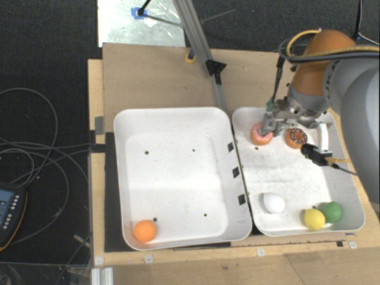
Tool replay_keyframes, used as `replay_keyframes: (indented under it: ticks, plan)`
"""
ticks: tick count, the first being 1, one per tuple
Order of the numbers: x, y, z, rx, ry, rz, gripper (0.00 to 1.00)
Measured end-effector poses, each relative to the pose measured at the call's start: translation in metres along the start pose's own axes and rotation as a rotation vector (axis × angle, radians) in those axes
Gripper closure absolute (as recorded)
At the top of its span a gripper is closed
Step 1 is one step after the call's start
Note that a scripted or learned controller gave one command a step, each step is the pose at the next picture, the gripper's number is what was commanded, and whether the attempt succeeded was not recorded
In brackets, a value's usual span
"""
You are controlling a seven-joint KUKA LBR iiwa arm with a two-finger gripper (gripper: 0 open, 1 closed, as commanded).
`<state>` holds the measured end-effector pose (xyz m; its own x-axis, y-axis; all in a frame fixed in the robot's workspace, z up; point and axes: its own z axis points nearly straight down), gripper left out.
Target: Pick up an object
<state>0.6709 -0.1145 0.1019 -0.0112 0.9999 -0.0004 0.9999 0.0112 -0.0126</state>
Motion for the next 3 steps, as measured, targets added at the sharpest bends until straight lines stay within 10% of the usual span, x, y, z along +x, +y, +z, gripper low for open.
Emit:
replay_keyframes:
  ticks: [3]
  plan:
    - [-0.005, 0.008, -0.179, -0.021, -0.001, 0.005, 1.0]
